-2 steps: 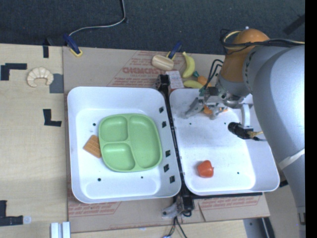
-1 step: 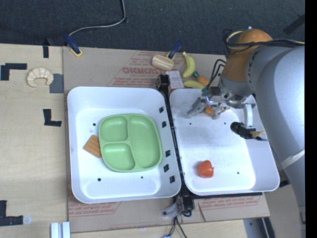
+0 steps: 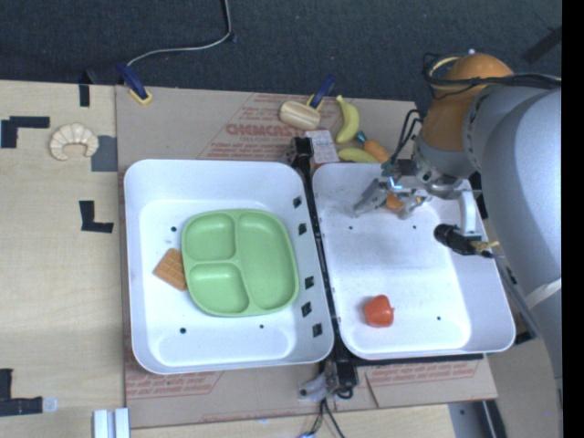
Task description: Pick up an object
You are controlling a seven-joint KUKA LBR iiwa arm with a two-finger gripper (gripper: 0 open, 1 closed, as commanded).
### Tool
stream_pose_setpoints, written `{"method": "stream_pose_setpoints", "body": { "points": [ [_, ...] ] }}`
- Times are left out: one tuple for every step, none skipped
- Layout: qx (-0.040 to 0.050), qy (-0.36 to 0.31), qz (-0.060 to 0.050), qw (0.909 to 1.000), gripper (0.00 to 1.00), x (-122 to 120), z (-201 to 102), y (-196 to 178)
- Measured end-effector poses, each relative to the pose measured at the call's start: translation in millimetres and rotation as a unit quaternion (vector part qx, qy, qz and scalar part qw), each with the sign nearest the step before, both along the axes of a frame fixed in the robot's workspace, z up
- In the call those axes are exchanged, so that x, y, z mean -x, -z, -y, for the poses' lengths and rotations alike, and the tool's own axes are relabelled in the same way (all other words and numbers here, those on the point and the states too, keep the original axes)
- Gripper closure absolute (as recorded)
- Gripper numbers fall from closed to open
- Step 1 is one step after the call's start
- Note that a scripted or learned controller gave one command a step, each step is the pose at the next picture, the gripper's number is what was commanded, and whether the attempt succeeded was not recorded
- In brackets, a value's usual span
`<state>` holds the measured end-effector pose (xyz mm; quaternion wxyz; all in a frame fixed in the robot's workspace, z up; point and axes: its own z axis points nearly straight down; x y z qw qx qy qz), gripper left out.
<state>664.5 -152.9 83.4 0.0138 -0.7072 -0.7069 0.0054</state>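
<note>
My gripper (image 3: 388,203) hangs over the far part of the right bin (image 3: 456,336), and it is open, with the fingers spread wide. A small orange object (image 3: 393,202) lies between the fingers, and I cannot tell if either finger touches it. A red tomato-like object (image 3: 379,310) rests near the front of the same bin, well clear of the gripper. In the left bin (image 3: 151,190) sits a green divided plate (image 3: 241,262) with a tan cracker (image 3: 171,268) tucked at its left edge.
Behind the bins lie two bananas (image 3: 348,126), a carrot (image 3: 371,146), a bread roll (image 3: 299,113) and a small box (image 3: 320,145). A croissant (image 3: 73,140) sits far left on the bench. The grey arm (image 3: 520,181) covers the right bin's right side.
</note>
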Motion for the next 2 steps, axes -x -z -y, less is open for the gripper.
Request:
{"method": "stream_pose_setpoints", "body": {
  "points": [
    [0.0085,0.003,0.002,1.0,0.0,1.3,-33.5,0.2],
    [0.0096,0.003,0.002,0.9999,0.0,1.2,-52.4,0.2]
  ]
}}
